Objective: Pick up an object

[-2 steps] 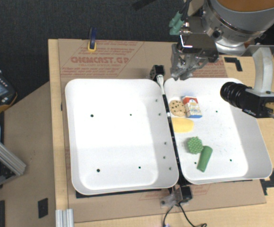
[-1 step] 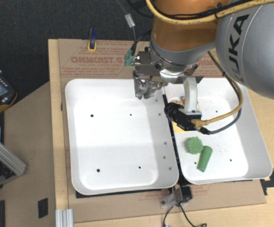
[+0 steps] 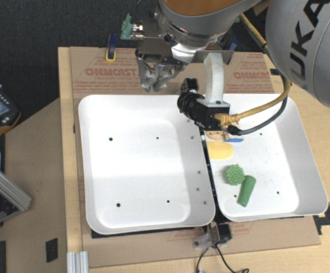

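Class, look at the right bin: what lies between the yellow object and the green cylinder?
In the camera view, a bumpy green ball lies between the yellow object and the green cylinder, close against the cylinder's upper end.

Two white bins (image 3: 136, 169); in the right one a yellow piece (image 3: 220, 151), a bumpy green ball (image 3: 234, 174) and a green cylinder (image 3: 246, 190).

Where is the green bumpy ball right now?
In the camera view, the green bumpy ball lies in the right white bin near its left wall, between the yellow block and the green cylinder.
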Available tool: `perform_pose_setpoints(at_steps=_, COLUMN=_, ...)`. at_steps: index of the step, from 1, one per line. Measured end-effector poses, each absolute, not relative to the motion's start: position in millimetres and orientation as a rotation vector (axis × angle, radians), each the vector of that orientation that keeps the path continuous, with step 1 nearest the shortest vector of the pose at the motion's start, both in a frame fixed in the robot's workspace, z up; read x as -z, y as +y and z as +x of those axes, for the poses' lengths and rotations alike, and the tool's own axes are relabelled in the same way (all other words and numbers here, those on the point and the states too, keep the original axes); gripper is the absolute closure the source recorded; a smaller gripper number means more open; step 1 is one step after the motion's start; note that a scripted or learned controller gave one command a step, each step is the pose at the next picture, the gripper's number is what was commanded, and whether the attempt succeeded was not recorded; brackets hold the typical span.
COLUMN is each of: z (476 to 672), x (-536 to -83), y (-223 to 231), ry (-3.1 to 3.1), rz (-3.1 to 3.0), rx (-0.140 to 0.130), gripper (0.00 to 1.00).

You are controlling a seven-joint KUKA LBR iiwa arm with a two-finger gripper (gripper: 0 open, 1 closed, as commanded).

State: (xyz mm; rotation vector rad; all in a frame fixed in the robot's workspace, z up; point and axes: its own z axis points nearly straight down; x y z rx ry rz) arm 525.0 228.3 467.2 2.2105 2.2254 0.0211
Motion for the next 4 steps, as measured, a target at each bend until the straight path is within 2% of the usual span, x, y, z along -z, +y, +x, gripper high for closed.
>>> perform_pose_setpoints(at_steps=1, z=477.3, x=-540, y=225, ry=2.224, rz=2.216, rx=-0.016, gripper=1.0)
perform_pose_setpoints(at_steps=2, z=479.1, x=-535, y=194, ry=2.219, rz=2.226, rx=0.003, gripper=1.0)
perform_pose_setpoints(at_steps=3, z=478.6, x=-520, y=226, ry=2.227, rz=2.219, rx=0.007, gripper=1.0)
perform_pose_setpoints(at_steps=4, z=479.3, x=-536, y=225, ry=2.221, rz=2.219, rx=-0.007, gripper=1.0)
